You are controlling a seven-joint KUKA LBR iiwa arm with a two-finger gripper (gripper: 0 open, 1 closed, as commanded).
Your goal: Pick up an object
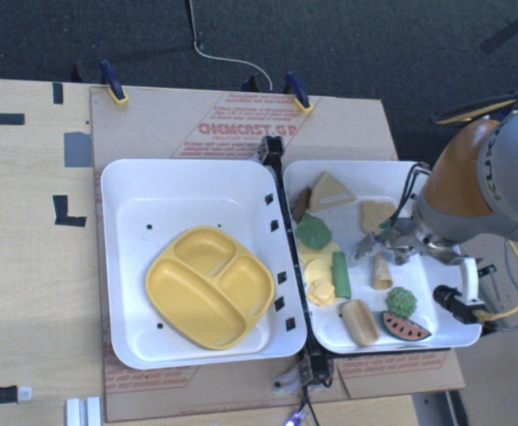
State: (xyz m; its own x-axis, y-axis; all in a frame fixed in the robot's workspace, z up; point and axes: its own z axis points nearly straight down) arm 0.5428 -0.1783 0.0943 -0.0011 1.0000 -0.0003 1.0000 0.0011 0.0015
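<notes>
Gripper (376,248) low in right bin (410,169), amid toy food; fingers (366,246) spread, nothing between them; tan cylinder piece (381,274) just below fingertips; cheese wedge (376,214) just above; green broccoli (401,302) and watermelon slice (406,327) near front wall; yellow divided plate (209,285) lies flat in left bin (121,193).

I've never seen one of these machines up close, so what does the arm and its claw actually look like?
The arm is bulky and rounded, grey with a broad orange band above the wrist. Its gripper is a small cluster of dull grey metal parts. A black fitting with a thin cable hangs beside the arm.
</notes>
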